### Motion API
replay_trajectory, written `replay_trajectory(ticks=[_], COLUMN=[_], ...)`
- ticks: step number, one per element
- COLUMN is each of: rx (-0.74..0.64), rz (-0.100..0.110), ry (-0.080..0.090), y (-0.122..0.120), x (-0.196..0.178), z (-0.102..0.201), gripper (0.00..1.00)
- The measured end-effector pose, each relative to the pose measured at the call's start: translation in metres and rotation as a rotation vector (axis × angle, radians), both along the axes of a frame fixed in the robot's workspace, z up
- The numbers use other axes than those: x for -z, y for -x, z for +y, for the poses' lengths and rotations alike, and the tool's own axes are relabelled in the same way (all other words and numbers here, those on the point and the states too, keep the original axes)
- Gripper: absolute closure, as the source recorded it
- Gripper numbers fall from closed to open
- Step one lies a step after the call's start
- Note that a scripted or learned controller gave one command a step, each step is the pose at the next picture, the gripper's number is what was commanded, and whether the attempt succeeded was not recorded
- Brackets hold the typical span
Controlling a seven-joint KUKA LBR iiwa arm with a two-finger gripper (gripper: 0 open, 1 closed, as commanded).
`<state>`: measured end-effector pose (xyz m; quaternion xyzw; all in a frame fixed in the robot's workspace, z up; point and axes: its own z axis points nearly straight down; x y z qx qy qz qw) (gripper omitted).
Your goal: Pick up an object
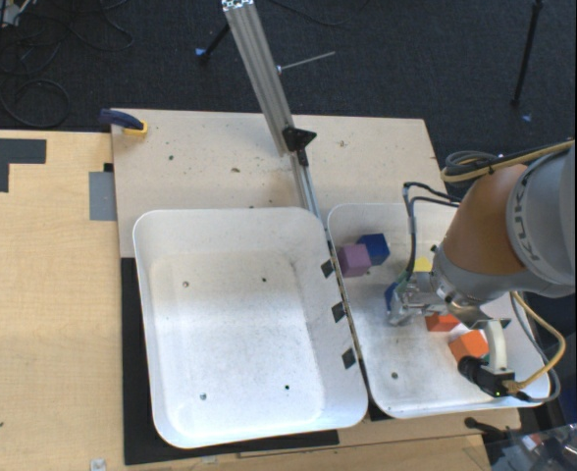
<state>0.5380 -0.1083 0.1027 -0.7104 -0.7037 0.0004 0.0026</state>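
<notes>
Your bench [220, 155]: two white bins, left bin [171, 253] well clear of the fingers, right bin [406, 391] beneath them.

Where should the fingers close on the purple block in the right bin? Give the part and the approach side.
Take the purple block across its near and far faces, coming straight down from above. The blue block sits against its right side and the right white bin wall stands close on its left, so those sides probably leave little room for a finger. The gripper is nearer the camera.
</notes>
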Motion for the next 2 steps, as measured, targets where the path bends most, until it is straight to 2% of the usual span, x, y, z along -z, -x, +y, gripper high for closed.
replay_trajectory(ticks=[1, 2], rx=[-0.010, -0.010], rz=[-0.007, -0.006], ry=[0.003, 0.003], y=[0.001, -0.008], x=[-0.062, -0.109], z=[0.003, 0.004], gripper=[1.00, 1.00])
